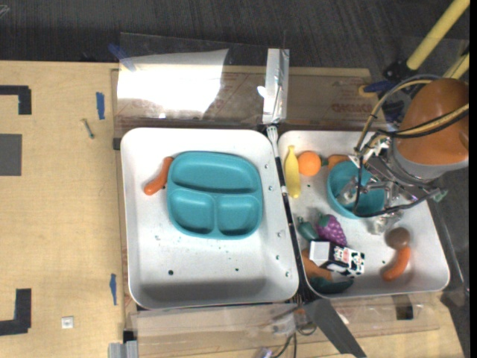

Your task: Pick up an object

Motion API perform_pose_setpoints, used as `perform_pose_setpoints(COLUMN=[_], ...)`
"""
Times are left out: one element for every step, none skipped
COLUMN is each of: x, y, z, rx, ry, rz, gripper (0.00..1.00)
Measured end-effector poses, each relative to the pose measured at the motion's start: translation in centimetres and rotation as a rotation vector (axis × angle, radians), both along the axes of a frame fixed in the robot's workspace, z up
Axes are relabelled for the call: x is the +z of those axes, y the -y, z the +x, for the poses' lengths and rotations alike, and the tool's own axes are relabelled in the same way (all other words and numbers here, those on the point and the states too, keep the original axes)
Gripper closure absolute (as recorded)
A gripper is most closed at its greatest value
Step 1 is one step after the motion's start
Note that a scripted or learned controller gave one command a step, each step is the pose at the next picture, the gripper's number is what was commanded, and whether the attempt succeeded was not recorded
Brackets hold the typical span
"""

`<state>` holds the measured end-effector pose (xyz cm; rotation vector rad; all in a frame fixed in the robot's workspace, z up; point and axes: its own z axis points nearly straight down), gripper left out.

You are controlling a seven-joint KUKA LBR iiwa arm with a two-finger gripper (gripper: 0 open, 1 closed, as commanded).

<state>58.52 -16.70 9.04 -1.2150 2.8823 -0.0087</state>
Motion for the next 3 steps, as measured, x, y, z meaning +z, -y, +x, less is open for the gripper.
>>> perform_pose_setpoints(x=[0.1, 0.1, 3.2], y=[-3.8, -3.2, -2.8], z=[-4.4, -7.7, 5.3], rx=[-0.202, -0.327, -0.317], ry=[0.002, 0.01, -0.007], rz=[0.002, 0.003, 0.003], gripper=[0.0, 0.0, 0.0])
